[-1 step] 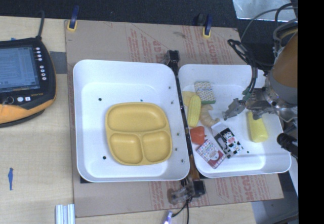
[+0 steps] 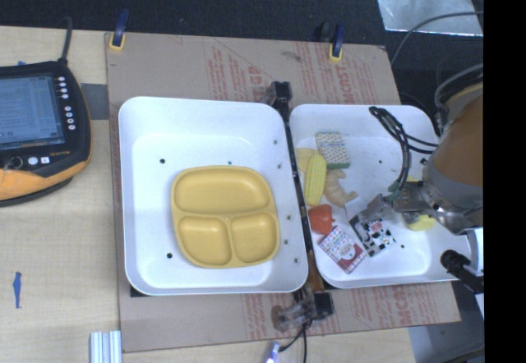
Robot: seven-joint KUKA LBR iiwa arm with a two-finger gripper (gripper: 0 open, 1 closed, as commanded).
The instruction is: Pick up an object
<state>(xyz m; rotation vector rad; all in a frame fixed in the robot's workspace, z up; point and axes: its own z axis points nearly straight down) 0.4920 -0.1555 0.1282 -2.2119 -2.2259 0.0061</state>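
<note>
Camera view: my tool (image 2: 380, 209) hangs low in the right shallow white plastic bin (image 2: 411, 271), its state unclear, near a ridged yellow plastic corn cob (image 2: 316, 175) and a glossy red-and-white packet (image 2: 341, 246).

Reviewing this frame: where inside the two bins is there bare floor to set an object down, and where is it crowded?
Bare floor rings the yellow tray in the left bin, widest above it. The right bin is crowded: corn, red card and the gripper fill its left and middle.
</note>
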